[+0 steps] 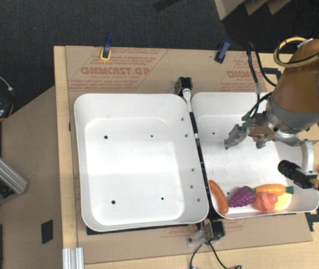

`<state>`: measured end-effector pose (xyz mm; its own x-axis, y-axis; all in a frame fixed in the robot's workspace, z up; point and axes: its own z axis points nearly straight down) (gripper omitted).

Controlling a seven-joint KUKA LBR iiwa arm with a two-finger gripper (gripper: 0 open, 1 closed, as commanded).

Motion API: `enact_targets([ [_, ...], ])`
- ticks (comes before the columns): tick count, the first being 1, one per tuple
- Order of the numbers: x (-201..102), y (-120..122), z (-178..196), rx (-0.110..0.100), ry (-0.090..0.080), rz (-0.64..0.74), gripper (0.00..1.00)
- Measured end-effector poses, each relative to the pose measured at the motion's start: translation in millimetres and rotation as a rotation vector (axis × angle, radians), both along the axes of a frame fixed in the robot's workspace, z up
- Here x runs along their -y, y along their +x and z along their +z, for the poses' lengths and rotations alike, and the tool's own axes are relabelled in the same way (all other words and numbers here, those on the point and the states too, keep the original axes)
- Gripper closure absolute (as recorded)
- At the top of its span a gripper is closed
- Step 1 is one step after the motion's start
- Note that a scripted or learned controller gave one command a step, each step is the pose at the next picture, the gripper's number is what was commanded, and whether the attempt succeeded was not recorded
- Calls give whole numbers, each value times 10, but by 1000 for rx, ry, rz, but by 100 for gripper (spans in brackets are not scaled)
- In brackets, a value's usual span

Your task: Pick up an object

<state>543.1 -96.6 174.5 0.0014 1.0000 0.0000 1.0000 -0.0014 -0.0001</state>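
The end effector (pixel 243 134) hangs over the right bin (pixel 221 116), roughly mid-bin, w/ the arm (pixel 302 94) coming in from the right edge. From where I stand, its grey fingers seem to point left & slightly down toward the bin floor, but they blur into one shape, so I can't tell whether they're spread or pressed together. Nothing visible between them.

The toy food sits bunched along the near rim of that same bin, well apart from the end effector:
- a sausage (pixel 218 196), orange-red, at the left end of the row, just beside the divider; its long axis runs at a slant, upper-left to lower-right.
- a purple grape bunch (pixel 242 197) just right of it.
- a carrot (pixel 271 189) lying roughly crosswise, w/ a red piece (pixel 264 202) & a yellow piece (pixel 282 202) crowded under it; can't tell exactly what those two are.

So the key relation: every pickable thing lies toward the viewer from the end effector, i.e. down-view, w/ the grapes nearly straight below it & the sausage a bit left. My guess is the sausage or grapes are the easier targets, being at the looser end of the cluster; the carrot group is packed tight & touching.

The left bin (pixel 92 167) is no part of this. Both bins rest on a cardboard-covered tabletop (pixel 64 122).
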Motion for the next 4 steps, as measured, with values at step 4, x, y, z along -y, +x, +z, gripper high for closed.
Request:
enact_targets([
  [4, -1495, 665, 681, 10, 2, 9, 0],
])
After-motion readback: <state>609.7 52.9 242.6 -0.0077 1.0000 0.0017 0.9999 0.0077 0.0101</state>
